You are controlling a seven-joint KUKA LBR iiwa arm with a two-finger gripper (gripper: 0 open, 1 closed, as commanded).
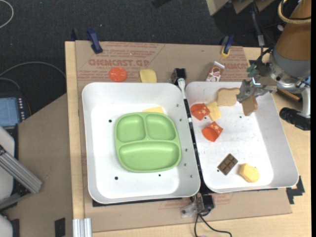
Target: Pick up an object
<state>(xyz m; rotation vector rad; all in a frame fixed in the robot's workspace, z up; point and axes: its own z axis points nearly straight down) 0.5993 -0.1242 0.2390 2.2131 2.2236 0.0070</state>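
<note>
My gripper (245, 94) hangs over the far right corner of the right bin (276, 147). A brown piece (250, 105) lies right under it, and a tan bread slice (226, 97) sits just to its left. Whether the brown piece is gripped I cannot tell. Further left in that bin are a red piece (199, 111), a yellow cheese cube (215, 111) and a second red piece (212, 131). Near the front lie a chocolate bar (227, 164) and a yellow ridged piece (249, 173).
The left bin (98, 112) holds a green divided plate (147, 141) with a yellow slice (154, 110) behind it. On the cardboard behind the bins lie an orange disc (118, 74), a yellow piece (147, 75) and a small carton (215, 72). Blue clamps (94, 40) hold the back edge.
</note>
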